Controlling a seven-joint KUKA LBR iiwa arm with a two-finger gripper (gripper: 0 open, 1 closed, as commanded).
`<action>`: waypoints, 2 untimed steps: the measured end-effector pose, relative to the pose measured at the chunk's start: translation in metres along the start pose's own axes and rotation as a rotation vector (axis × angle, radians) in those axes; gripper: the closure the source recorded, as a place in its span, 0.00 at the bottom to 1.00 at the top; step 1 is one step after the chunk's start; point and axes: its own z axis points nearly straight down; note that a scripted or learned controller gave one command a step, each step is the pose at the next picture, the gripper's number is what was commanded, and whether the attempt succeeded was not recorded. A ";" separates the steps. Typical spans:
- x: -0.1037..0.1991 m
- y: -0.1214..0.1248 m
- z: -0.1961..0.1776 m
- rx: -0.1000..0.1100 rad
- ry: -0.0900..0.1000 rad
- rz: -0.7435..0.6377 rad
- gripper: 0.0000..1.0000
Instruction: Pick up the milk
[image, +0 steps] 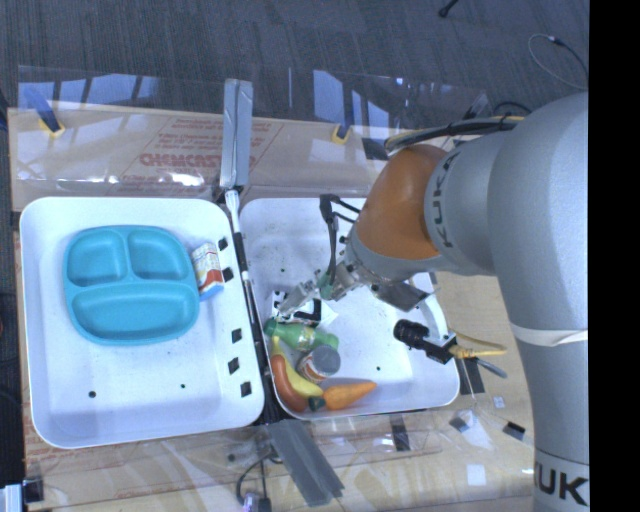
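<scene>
A bench (130, 150) covered in clear plastic sheeting, seen from above at a slant, carries two shallow white bins side by side. The left bin (120, 400) holds a blue divided plate (130, 282), and just beside the plate's right edge, against the bin's right wall, lies a small carton with a red and white label, which looks to be the milk (207, 268). The right bin (390, 375) holds a cluster of toy food at its lower left: something green (292, 335), a round can (320, 360), a banana (287, 385) and a carrot (347, 393), packed touching one another. The gripper (300, 300) hangs low over the top of that cluster, and whether it is spread or closed, or has anything in it, cannot be told from this angle. The grey arm (520, 230) with its orange band reaches in from the right. The main risk, judged from here: the gripper is in the wrong bin, well apart from the milk, so closing now would catch the green item or nothing. Crossing over, it could clip the wall between the bins, and the carton's snug spot between plate and wall leaves little room for a clean hold.
</scene>
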 end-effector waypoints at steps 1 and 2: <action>0.002 0.003 -0.013 -0.001 0.006 -0.008 1.00; 0.002 0.003 -0.013 0.000 0.006 -0.008 0.00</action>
